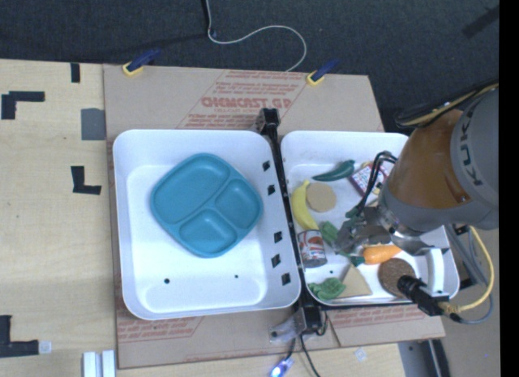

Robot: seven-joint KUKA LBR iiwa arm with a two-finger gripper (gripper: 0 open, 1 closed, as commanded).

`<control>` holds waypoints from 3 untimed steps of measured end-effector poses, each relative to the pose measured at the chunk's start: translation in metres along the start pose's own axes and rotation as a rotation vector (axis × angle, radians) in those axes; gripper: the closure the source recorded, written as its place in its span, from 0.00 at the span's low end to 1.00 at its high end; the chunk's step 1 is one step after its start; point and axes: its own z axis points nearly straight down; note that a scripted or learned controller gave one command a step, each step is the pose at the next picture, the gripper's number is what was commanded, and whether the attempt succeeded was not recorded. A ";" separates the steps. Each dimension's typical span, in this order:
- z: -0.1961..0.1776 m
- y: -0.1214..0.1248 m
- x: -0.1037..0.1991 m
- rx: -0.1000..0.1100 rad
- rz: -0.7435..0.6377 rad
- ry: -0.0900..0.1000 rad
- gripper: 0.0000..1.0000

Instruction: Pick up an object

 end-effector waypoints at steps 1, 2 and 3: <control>-0.014 0.001 -0.004 -0.006 0.004 -0.004 1.00; -0.068 0.002 0.095 -0.012 -0.003 -0.003 1.00; -0.143 0.001 0.087 -0.016 0.004 -0.005 1.00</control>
